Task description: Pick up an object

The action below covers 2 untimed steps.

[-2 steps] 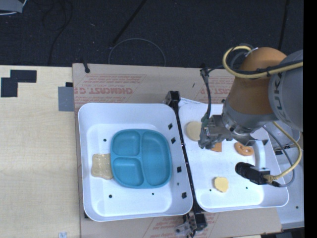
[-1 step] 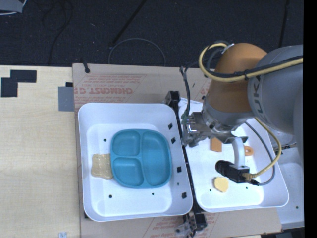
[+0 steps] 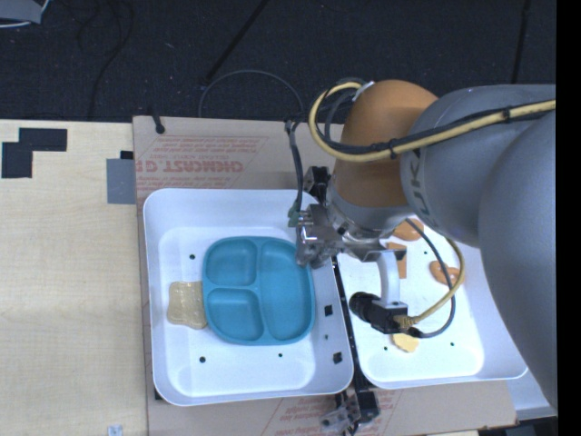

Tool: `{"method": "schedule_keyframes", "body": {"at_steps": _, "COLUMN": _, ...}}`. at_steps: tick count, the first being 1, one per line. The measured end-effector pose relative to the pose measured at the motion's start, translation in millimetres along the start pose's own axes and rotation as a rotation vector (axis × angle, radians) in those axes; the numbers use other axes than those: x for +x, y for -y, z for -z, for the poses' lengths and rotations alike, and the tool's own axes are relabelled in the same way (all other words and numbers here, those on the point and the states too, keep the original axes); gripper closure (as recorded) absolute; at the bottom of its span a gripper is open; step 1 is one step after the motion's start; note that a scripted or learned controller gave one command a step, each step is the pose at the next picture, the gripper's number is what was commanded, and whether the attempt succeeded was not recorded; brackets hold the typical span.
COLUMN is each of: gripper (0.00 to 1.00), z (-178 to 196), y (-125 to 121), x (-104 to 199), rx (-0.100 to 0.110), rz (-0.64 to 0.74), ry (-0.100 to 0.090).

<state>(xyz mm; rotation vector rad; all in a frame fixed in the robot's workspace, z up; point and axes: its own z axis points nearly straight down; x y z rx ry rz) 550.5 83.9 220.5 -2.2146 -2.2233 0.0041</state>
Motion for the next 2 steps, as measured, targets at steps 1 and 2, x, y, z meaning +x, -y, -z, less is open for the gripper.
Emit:
{"method": "schedule_keyframes", "body": {"at_steps": 1, "gripper": 1.0, "z": 6.7, "y": -6.1, "x": 24.6, "rx": -0.001, "rz": -0.002, "ry": 0.0}}
{"method": "schedule_keyframes", "body": {"at_steps": 2, "gripper": 0.0, "z": 6.4, "y": -5.6, "x": 24.0, "rx": 0.0, "rz": -0.002, "ry": 0.001}}
